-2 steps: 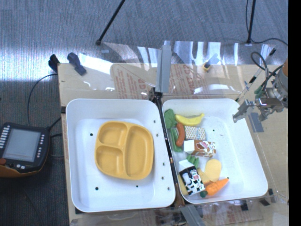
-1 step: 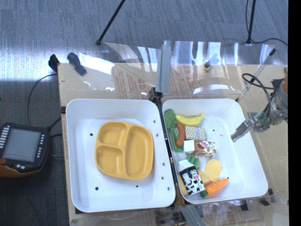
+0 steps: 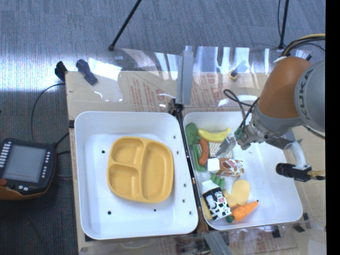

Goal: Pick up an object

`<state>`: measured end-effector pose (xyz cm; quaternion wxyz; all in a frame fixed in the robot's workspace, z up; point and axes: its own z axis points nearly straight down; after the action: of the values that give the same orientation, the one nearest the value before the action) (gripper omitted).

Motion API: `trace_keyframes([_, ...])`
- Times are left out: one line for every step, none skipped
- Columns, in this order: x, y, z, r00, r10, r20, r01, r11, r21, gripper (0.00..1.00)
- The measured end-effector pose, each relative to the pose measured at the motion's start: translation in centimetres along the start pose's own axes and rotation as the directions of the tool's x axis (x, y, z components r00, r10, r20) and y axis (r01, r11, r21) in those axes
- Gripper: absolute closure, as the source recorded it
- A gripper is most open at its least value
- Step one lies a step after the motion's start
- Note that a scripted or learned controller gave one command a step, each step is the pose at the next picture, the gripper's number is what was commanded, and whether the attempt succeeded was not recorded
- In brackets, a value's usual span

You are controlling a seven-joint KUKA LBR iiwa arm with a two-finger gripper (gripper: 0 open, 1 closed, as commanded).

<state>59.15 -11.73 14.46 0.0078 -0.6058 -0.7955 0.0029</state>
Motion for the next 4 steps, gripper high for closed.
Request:
trace_keyframes([0.7,5.5,2.8,0.979,-0.203,0.010,0.203,0.979,-0.011,0.00])
trace_keyframes([1.3,5.8,5.8,0.975,0.223,0.004,-0.223,0.975,-0.011,0.00])
trace_keyframes([1.3,5.9,4.7,0.976,0.220,0.004,-0.220,0.975,-0.011,1.00])
trace_keyframes([8.3,7.9,-8.9,0.990,0.139,0.007,-0.139,0.990,-0.028,1.00])
